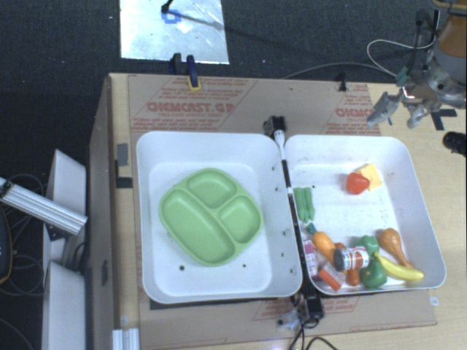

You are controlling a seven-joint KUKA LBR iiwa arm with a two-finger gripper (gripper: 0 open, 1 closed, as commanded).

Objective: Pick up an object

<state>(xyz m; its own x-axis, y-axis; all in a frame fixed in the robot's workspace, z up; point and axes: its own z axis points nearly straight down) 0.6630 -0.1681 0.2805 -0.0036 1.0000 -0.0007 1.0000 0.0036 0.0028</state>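
The right bin [408,159] holds toy food. A red tomato [357,184] lies against a yellow wedge [373,173] near the far side. A green pod [305,203] lies by the left wall. In the near corner a carrot [322,240], a small can [352,257], a green pepper [373,273], a banana [400,270] and a brown gourd [392,240] lie packed together. My gripper [400,114] hangs above the bench just past the bin's far right corner, open, with nothing between its fingers [381,111].
In the left bin [153,268] lies a green divided plate [211,215]. A clamp [278,128] sits where the two bins meet at the far side. Cables run over the bench at the far right [387,46].
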